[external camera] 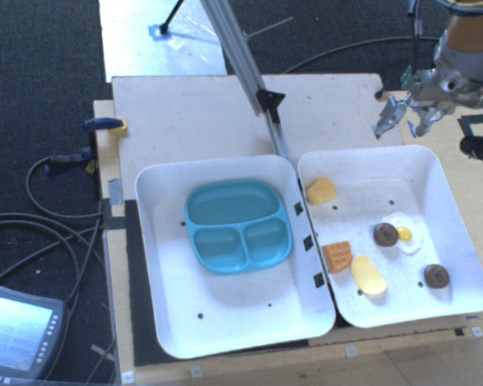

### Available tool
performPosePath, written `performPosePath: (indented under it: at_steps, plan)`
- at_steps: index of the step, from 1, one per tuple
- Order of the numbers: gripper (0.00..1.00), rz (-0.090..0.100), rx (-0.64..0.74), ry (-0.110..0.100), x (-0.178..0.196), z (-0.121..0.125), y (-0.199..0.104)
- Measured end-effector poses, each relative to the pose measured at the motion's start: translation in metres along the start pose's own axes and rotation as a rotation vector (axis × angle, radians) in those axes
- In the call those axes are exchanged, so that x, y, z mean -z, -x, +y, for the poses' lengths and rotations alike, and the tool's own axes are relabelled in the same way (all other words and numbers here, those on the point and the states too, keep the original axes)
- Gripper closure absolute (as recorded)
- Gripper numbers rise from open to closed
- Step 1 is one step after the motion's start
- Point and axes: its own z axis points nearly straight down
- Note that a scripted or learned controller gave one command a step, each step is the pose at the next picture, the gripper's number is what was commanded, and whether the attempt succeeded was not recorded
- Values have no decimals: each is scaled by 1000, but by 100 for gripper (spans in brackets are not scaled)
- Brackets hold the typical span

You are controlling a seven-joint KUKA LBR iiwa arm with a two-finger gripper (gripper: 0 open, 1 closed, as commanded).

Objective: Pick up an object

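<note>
Camera view. Two white bins sit side by side across the middle of the frame. The left bin (pixel 164 317) holds a blue divided tray (pixel 237 225), lying flat near the bin's centre.

The right bin (pixel 453 214) holds six small items. A yellow-orange lump (pixel 320 191) lies in its upper left corner, close to the divider between the bins. An orange block (pixel 337 255) sits lower along the left wall, with a pale yellow oval piece (pixel 368 275) just beside it to the lower right. A brown round piece (pixel 385 234) lies mid-bin, touching a white fried-egg shape (pixel 407 236) on its right. A second brown round piece (pixel 435 276) rests apart, toward the lower right corner.

The arm enters at the upper right of the frame, orange band visible above the wrist. The gripper (pixel 408 119) hangs over the bench just above the right bin's upper rim, outside the bin. Its fingers are spread apart with nothing between them. All bin items lie below it in the frame; the yellow-orange lump is down and to the left of it, the brown pieces well apart from it.

A slanted metal pole (pixel 240 56) crosses the upper centre.
</note>
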Motion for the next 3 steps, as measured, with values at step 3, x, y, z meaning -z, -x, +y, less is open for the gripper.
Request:
performPosePath:
  at_steps: [3]
  plan:
    - [0, 0, 2, -4, -103, 3, -3]
